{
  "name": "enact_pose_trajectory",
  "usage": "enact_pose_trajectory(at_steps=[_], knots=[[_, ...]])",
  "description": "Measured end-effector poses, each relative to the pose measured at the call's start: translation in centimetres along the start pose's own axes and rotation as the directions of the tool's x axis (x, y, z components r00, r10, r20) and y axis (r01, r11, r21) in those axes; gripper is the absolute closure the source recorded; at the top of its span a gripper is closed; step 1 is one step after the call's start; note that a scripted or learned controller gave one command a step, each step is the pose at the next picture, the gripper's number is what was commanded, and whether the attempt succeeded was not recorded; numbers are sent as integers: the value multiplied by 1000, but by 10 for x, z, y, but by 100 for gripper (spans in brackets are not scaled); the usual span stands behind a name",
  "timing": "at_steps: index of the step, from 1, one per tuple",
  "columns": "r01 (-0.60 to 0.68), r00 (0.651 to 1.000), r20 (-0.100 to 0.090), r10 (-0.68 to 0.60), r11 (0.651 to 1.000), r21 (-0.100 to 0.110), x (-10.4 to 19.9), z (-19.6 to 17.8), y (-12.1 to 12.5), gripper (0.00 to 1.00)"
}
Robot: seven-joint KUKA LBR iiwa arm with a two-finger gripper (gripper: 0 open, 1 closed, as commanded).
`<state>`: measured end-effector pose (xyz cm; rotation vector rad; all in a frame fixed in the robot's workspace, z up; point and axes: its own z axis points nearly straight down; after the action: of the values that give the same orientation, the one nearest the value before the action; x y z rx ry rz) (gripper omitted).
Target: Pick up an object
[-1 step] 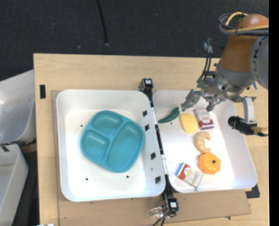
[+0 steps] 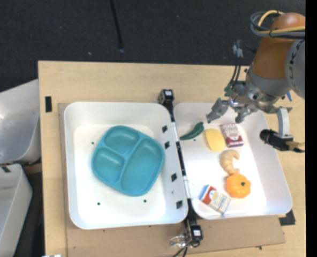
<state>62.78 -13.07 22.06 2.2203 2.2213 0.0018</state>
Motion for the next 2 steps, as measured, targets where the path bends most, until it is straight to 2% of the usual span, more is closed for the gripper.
enact_pose_trajectory(at_steps=[2], knots=[[-4, 1000, 2, 4, 1000, 3, -1, 115, -2, 0]])
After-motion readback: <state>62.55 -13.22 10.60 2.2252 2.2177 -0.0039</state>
